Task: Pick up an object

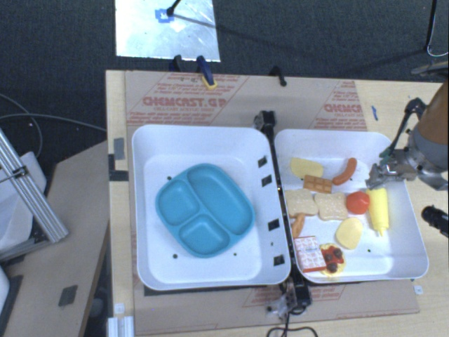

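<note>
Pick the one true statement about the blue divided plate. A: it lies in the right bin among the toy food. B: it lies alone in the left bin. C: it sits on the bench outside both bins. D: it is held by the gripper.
B: the blue divided plate lies flat in the left bin, while the toy food is in the right bin.

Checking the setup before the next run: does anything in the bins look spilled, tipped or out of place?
Nothing stands out. The blue plate lies flat in the left bin, and the toy food, like the corn and tomato, sits loose inside the right bin.
</note>
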Available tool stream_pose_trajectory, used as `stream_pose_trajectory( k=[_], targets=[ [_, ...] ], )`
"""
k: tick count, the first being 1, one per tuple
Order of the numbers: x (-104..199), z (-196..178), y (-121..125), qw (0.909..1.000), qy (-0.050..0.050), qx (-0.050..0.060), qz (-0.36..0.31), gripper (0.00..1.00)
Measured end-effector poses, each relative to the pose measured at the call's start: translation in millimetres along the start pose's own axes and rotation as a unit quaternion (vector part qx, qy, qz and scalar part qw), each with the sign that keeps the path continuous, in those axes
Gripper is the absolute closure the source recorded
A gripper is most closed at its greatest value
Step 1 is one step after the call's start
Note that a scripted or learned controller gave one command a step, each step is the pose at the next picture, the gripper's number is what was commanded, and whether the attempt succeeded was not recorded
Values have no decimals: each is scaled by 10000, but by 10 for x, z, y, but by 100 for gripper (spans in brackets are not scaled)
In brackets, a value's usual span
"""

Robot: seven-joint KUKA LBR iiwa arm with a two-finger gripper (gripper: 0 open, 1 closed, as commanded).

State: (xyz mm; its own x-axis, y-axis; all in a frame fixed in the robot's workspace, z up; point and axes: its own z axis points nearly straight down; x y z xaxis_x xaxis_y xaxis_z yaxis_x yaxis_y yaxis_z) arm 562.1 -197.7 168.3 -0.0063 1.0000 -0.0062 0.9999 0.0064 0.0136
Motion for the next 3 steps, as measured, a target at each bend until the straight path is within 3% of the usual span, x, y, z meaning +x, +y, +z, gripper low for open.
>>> stream_pose_trajectory(
  k=[1,2,3],
  targets=[
    [8,535,-713,9999,44,102,43,100],
    [139,844,-284,10000,25,52,0,100],
    [127,831,-299,10000,26,57,18,0]
  ],
)
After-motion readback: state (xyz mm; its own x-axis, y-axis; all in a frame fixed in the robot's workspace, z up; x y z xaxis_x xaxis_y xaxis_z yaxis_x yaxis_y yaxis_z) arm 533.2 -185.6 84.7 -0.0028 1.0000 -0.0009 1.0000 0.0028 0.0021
